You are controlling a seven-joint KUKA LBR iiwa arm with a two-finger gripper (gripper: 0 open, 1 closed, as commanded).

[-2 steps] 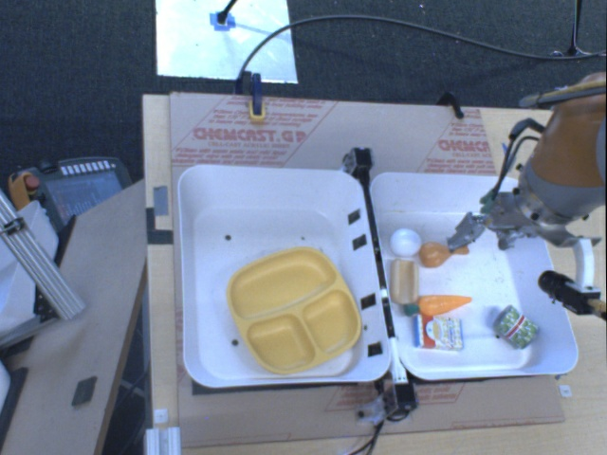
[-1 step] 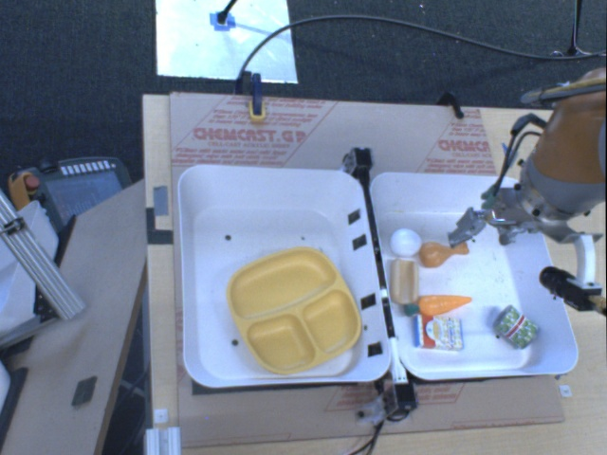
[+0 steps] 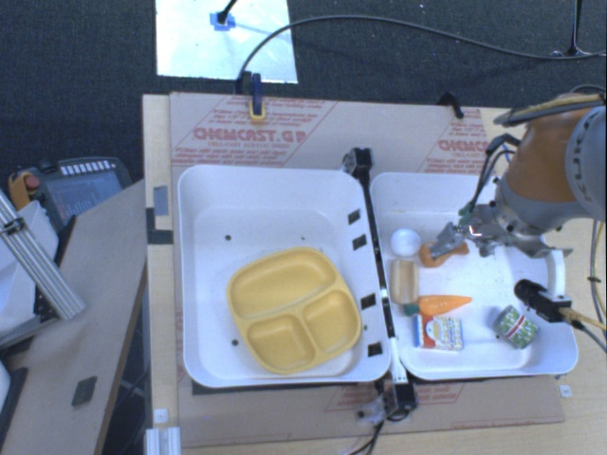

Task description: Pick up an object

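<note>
Orange toy (image 3: 446, 247) at gripper (image 3: 462, 236) tips.

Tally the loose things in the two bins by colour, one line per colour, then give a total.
Yellow: 1, the divided tray
White: 1, the ball
Tan: 1, the block
Orange: 2, the carrot and the piece by the gripper
Red and white: 1, the small carton
Green: 1, the can
Total: 7

- A robot lab or test workshop: a grey and orange arm (image 3: 560, 164) reaches in at the right.
- Loose cables (image 3: 398, 28) cross dark carpet along the top.
- A handheld control pad (image 3: 81, 186) lies at the left.
</note>
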